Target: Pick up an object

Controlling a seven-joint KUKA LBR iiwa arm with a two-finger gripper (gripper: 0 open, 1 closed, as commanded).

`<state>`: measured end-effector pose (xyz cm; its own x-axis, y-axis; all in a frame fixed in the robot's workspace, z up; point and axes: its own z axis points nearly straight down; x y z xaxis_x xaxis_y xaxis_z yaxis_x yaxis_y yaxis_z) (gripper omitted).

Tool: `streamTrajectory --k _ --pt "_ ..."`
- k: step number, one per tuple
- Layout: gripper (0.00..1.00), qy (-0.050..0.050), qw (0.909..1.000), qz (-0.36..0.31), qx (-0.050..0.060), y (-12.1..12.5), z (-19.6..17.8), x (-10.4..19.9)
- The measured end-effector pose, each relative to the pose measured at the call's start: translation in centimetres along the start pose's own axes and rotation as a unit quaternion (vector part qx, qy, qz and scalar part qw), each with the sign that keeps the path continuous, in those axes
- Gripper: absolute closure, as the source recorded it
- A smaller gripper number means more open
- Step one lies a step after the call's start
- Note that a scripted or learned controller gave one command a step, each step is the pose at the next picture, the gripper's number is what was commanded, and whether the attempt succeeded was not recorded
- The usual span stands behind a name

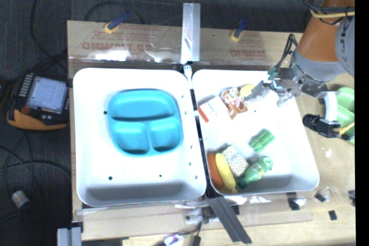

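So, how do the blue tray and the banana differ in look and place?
The blue tray is wide, with three hollows; the banana is slim, curved and yellow. The tray lies alone in the left bin; the banana lies in the right bin, at its near left corner, pressed against other items. The tray is far bigger than the banana. Both rest on a bin floor, away from the claw.

Both bins are white: the left bin (92,176) holds a bright sky-blue divided tray (144,121). In the right bin (294,152) lie a red-and-white packet (210,109), a carton printed in orange and pink (233,101), a plain green piece (260,140), a yellow banana (223,173), and a white-and-green checked thing (235,161). The arm (326,37) is grey with orange.
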<state>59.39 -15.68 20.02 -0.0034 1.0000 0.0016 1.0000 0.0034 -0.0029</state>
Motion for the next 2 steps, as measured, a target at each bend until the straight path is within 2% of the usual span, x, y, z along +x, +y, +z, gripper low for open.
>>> streamTrajectory --k 1,2 --pt "0.00 -0.002 1.0000 -0.007 0.000 5.3 7.6 4.9" --pt "0.00 -0.001 0.9998 -0.019 -0.011 5.1 10.3 4.2"
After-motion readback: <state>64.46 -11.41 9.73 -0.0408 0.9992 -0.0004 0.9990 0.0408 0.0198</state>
